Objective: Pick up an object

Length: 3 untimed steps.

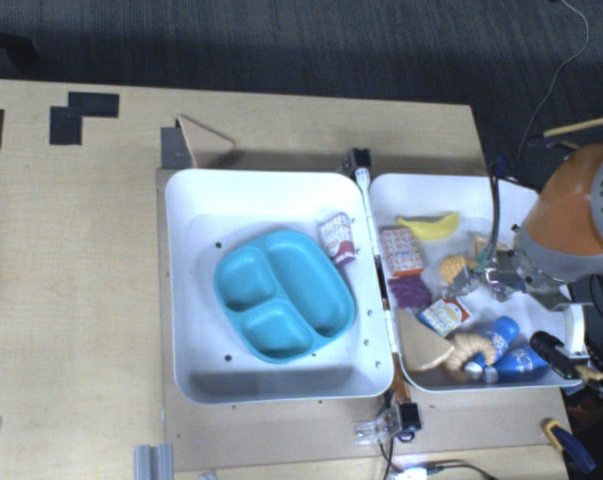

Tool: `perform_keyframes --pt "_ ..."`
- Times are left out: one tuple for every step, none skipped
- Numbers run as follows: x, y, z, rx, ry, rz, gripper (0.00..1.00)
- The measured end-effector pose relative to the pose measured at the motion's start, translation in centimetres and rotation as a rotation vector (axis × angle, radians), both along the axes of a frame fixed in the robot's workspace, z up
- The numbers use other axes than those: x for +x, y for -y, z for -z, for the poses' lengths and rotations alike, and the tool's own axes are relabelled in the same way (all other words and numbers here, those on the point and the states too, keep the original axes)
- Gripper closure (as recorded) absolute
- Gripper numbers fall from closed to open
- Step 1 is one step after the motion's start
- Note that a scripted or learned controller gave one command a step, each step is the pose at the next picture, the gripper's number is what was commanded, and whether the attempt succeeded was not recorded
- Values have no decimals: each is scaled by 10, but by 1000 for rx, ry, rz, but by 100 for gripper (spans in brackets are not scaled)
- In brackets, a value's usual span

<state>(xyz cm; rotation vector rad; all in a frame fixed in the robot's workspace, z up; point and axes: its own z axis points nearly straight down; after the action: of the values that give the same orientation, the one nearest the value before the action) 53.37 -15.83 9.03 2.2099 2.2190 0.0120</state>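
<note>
I observe two shallow white bins side by side on the bench (81, 268). The left bin (196, 218) holds a blue three-compartment plastic tray (281, 293), with a small red-and-white packet (337, 238) at its right rear. The right bin (421, 193) holds a yellow plastic banana (431, 226) at rear, a blue plastic bottle (516, 361) at front.
</note>
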Motion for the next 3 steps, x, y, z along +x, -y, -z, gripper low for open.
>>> perform_keyframes --pt "3 -1 -13 0 9 -3 100" --pt "3 -1 -13 -1 10 -3 0" --pt "-40 -32 0 -4 10 3 0"
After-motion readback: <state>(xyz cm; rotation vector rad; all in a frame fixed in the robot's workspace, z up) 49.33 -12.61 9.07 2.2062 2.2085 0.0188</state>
